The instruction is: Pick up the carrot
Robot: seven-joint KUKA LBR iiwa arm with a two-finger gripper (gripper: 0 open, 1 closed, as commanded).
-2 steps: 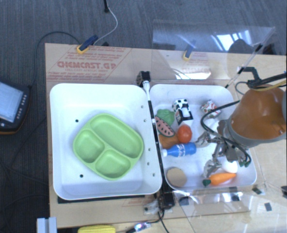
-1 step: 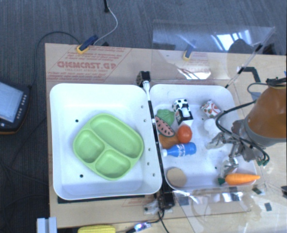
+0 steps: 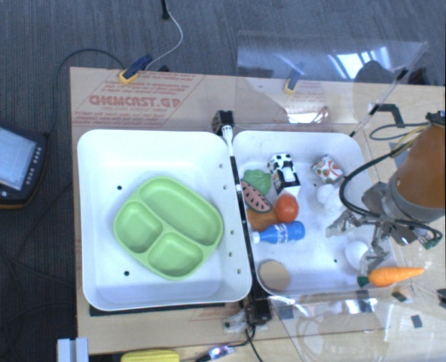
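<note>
Carrot [image 3: 392, 276]: lies at right bin [image 3: 313, 281] front corner, under end effector [image 3: 375, 249].
End effector: finger state unclear.
Progress: lift not yet evident.

Left white bin [image 3: 102, 172]: green divided plate [image 3: 169, 227] seen at centre, far left of tool. Right white bin [image 3: 313, 277], items clustered left of tool: watermelon slice [image 3: 253, 195], green leafy piece [image 3: 258, 179] above it, red tomato [image 3: 286, 207], orange-brown piece [image 3: 259, 219] touching tomato, blue-and-white bottle [image 3: 281, 234] lying flat below. Black-and-white cow figure [image 3: 283, 170] noted further up-left. Strawberry-patterned item [image 3: 328, 169] above tool. Brown round item [image 3: 274, 274] at bin's near-left corner. White egg [image 3: 355, 253] just beside tool. Handheld pendant [image 3: 8, 161] observed off bench, far left.
</note>
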